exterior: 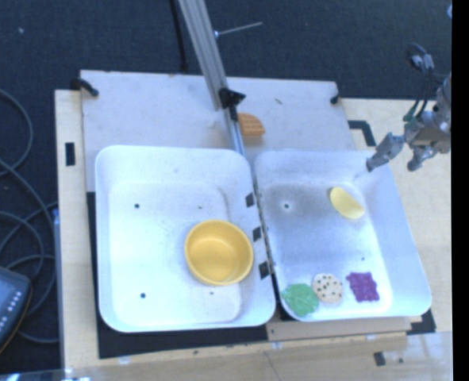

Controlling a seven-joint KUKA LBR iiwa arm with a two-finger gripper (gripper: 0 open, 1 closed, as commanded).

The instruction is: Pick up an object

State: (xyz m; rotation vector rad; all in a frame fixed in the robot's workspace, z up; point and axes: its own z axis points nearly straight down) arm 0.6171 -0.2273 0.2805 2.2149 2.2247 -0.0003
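Yellow disc [347,202] in right bin [401,244], open gripper [398,156] beside rim

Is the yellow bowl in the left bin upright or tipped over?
Upright. The yellow bowl sits in the left bin with its round rim facing up and its inside in view.

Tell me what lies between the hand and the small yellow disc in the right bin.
Nothing visible. The hand sits at the right white bin's upper right corner, and the small flat yellow disc lies down-left of it, with bare bin floor between them.
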